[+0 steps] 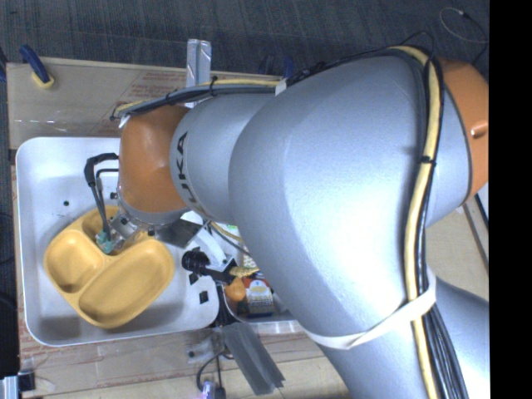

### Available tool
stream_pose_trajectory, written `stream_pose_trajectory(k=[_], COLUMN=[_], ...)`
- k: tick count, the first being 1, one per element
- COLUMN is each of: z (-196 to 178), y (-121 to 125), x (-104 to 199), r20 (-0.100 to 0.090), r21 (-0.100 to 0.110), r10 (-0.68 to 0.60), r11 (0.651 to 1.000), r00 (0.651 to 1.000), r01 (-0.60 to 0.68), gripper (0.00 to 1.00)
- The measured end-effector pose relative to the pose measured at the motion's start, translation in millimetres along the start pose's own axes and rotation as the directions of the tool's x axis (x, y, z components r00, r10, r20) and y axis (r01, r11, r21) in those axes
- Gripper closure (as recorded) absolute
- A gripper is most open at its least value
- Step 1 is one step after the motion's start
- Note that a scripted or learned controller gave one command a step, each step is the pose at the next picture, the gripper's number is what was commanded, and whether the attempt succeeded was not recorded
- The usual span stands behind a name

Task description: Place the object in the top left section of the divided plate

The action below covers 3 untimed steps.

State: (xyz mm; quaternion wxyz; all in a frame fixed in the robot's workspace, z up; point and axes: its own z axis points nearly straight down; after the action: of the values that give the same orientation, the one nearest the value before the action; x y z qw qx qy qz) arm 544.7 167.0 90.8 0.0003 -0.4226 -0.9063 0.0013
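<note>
A dark grey carpeted floor [125, 15] is running across the top of the view, with a thin looped cable [462, 25] lying on it near the upper right. Below it, a pale wooden tabletop [75, 98] is stretching across the scene, its surface catching soft, even light, and a blue-handled clamp [35, 65] is gripping its far left edge. A short upright metal post [199, 61] is standing at the tabletop's back edge, and the light is casting only faint shadows.
</note>
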Motion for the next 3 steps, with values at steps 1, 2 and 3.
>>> stream_pose_trajectory(k=[1,2,3], z=[-145,-18,-19], y=[32,0,1], x=[-9,42,45], r20=[-0.001,-0.002,-0.007], r21=[0.001,0.000,-0.001], r10=[0.214,-0.109,-0.112], r11=[0.977,0.994,0.994], r00=[0.977,0.994,0.994], r01=[-0.214,0.109,0.112], gripper=[1.00,1.00,0.00])
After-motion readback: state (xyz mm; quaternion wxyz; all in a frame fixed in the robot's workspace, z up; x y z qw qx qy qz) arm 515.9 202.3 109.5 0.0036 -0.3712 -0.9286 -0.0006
